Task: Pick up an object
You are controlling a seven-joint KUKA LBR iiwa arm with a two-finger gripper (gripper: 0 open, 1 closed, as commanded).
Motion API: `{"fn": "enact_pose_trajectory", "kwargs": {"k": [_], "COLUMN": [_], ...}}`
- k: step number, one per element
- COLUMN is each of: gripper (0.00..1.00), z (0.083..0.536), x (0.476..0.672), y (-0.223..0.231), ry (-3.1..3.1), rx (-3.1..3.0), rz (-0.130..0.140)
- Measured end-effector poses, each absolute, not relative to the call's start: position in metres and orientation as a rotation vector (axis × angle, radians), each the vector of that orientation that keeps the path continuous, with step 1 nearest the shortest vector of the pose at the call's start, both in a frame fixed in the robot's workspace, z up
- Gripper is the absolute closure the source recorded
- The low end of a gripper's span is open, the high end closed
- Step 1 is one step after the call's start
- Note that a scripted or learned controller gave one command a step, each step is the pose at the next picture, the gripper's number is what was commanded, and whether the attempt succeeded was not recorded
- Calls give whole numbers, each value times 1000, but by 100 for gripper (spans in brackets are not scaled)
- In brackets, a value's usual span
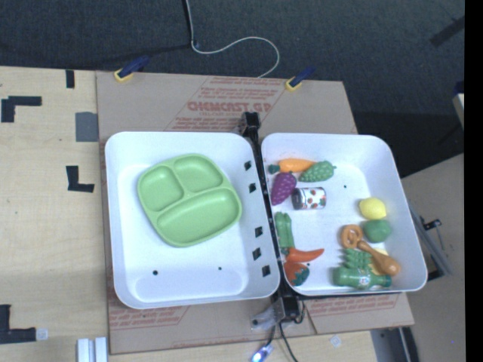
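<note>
The right bin (377, 153) holds several toy foods. An orange carrot (294, 165), a green bumpy fruit (318, 172) and purple grapes (283, 187) lie at its far left. A small can (309, 198) sits beside the grapes. A yellow lemon (372, 207) and a green lime (377, 230) rest to the right. An orange utensil-like toy (366, 249) and a green leafy piece (357, 272) lie at the near right. A green pod (284, 231) and a red-orange pepper (302, 256) lie along the left wall.
The left bin (124, 262) carries a light green divided plate (190, 199). Both bins stand on a cardboard sheet (226, 104) held by clamps (132, 68). A white cable (226, 47) loops over the dark floor behind.
</note>
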State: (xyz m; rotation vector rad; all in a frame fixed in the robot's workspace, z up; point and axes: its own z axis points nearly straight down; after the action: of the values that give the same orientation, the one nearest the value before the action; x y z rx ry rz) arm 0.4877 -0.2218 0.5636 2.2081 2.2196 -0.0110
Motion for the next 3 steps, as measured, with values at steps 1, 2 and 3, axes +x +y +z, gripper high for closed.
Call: {"fn": "enact_pose_trajectory", "kwargs": {"k": [1, 2, 3], "gripper": [100, 100, 100], "z": [574, 584, 594], "x": [488, 489, 490], "y": [-221, -221, -220], "ry": [2219, 2218, 2218], "rx": [2207, 2204, 2202], "rz": [-12, -13, -14]}}
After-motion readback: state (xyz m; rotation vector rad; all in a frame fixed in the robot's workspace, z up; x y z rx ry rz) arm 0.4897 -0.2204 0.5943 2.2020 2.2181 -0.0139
